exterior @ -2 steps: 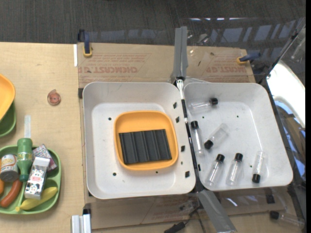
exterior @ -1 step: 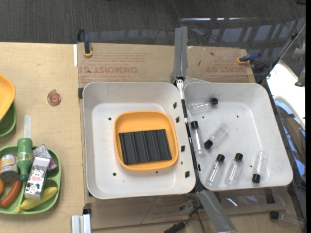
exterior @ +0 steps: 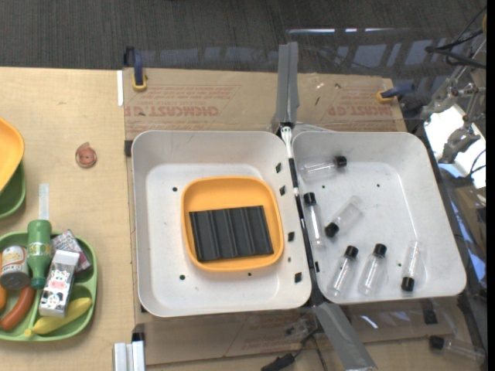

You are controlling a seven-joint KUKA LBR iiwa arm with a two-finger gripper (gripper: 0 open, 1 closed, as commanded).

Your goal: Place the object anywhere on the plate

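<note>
An orange square plastic plate (exterior: 232,224) with a dark ribbed insert sits in the left white bin (exterior: 155,207), while clear black-capped glass vials (exterior: 344,270) lie scattered in the right white bin (exterior: 421,199).

**Arm at the frame's right edge**

Little of the arm (exterior: 462,103) is visible, at the upper right of the frame; pale grey metal parts, blurred; thin dark cables (exterior: 456,49) loop above them; the gripper (exterior: 465,141) looks silvery-grey beside a bright white patch; markings too small to tell.
</note>
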